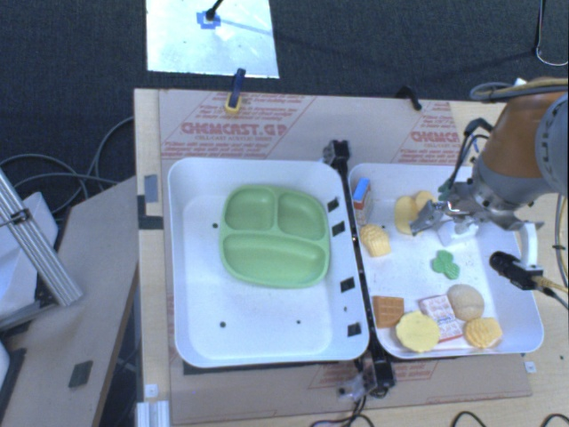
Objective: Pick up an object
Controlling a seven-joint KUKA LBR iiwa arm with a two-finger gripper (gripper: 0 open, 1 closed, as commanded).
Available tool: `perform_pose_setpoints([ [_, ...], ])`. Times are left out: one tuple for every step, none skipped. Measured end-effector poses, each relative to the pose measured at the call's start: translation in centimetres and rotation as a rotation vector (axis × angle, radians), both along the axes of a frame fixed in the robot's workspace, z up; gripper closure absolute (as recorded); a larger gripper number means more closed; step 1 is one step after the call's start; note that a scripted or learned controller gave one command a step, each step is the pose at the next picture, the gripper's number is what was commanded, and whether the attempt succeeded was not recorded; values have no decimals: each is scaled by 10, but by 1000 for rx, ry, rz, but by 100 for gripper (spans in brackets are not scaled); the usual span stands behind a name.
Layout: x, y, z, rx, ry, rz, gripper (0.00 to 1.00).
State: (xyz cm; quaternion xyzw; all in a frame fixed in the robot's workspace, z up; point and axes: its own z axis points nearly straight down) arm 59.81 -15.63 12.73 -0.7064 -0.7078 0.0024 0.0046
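Gripper: low over the upper part of the right shallow white bin, tip right beside the pale yellow rounded food piece; can't honestly tell the grip state from this angle, nothing visibly held.
Likely target: that pale yellow piece, near the bin's top-left, probably the closest pick.
Neighbours: small yellow corn cob just below-left, blue-and-red carton near the divider, green leafy toy below the tip.
Risk one: rounded smooth plastic, could squirt sideways instead of seating.
Risk two: crowded corner, so a nudge might shove the corn into the wall.
Risk three: coming down off-centre, closing on nothing.
Other side: left white bin with the green divided plastic plate, well apart, not a worry.
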Motion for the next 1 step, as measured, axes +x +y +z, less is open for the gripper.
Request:
perform_pose_setpoints([
  [6, -3, -19, -9, -27, -3, 0],
])
